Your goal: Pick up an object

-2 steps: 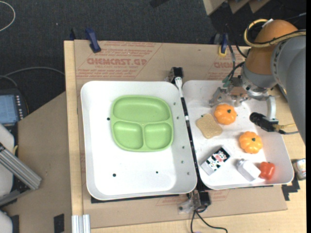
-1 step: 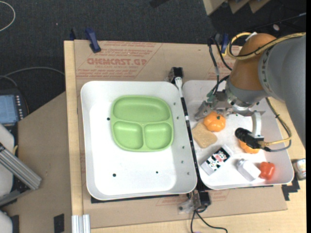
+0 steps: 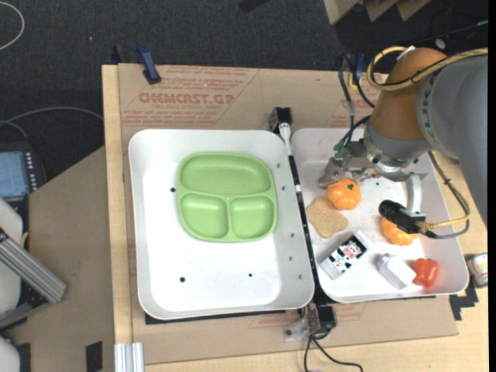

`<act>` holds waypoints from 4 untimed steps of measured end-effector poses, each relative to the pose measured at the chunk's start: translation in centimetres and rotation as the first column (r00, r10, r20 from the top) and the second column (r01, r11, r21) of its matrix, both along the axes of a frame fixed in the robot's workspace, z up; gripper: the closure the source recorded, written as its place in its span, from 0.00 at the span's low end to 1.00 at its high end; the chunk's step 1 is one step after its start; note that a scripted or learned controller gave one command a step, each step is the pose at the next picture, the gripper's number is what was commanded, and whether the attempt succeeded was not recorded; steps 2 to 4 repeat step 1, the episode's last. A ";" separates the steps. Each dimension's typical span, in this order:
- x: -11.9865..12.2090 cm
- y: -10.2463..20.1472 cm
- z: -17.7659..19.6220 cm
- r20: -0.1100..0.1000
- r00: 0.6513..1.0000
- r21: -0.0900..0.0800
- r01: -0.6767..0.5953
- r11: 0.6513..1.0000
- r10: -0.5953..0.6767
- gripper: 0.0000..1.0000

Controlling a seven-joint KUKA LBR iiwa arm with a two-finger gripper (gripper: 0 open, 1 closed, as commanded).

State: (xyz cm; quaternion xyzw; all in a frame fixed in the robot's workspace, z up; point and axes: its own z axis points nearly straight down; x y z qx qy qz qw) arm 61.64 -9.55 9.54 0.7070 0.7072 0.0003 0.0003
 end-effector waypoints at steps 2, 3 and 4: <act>-6.6 7.5 9.5 0.002 1.000 0.005 -0.007 1.000 0.007 1.00; -6.6 7.5 9.5 0.002 1.000 0.005 -0.007 1.000 0.007 1.00; -6.6 7.5 9.5 0.002 1.000 0.005 -0.007 1.000 0.007 1.00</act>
